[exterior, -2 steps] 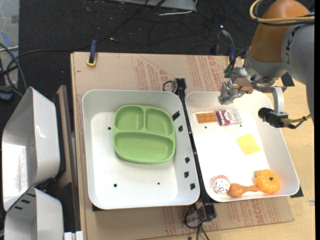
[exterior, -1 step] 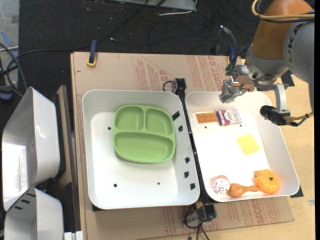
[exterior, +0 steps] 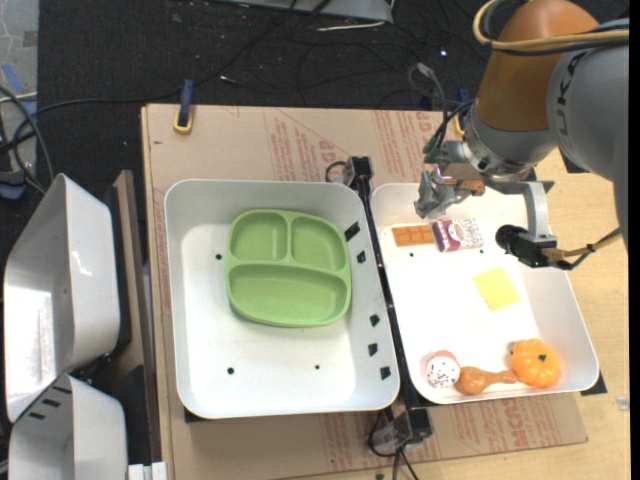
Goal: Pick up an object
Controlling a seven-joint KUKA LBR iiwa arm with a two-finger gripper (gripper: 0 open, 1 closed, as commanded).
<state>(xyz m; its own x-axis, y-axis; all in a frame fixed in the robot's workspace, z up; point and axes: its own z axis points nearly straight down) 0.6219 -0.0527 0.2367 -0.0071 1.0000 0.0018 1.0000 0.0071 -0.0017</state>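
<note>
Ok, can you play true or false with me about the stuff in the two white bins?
1. The green divided plate lies in the left bin. True.
2. The yellow square sits on the green plate. False: it lies on the floor of the right bin, apart from the plate.
3. The little orange pumpkin is near the right bin's front corner. True.
4. The robot's hand is over the left bin. False: it is at the back of the right bin, near the orange cracker and the small packet.
5. The green plate has just one compartment. False: it has three.
</note>
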